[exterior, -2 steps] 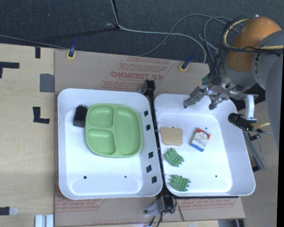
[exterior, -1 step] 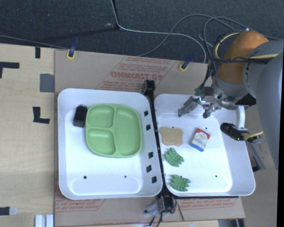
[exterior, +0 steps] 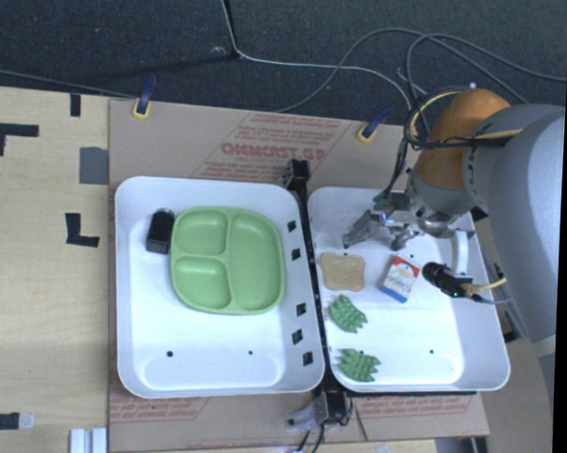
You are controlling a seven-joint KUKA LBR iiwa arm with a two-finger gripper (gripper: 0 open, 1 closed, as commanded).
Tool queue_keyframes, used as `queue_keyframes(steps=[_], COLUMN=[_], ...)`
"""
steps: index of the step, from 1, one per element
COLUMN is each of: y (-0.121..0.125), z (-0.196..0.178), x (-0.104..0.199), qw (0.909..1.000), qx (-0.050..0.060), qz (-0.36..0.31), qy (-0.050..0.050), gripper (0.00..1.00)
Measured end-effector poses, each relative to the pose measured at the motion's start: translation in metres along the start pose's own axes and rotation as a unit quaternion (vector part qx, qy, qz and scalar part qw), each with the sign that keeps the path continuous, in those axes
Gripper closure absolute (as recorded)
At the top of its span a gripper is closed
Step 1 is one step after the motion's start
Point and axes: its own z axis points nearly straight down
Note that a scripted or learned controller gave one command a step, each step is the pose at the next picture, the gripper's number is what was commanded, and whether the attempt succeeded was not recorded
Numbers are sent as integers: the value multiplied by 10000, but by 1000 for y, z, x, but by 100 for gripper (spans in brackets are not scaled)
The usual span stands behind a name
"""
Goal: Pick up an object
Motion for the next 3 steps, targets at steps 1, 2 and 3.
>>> queue_keyframes(steps=[1, 2, 3], y=[2, -3, -2], z=[-14, -58, -100], x=[1, -2, -4], qw=[10000, 10000, 10000], qx=[-23, -41, -44], qz=[-8, 6, 2], qy=[0, 5, 4], gripper=[100, 100, 100])
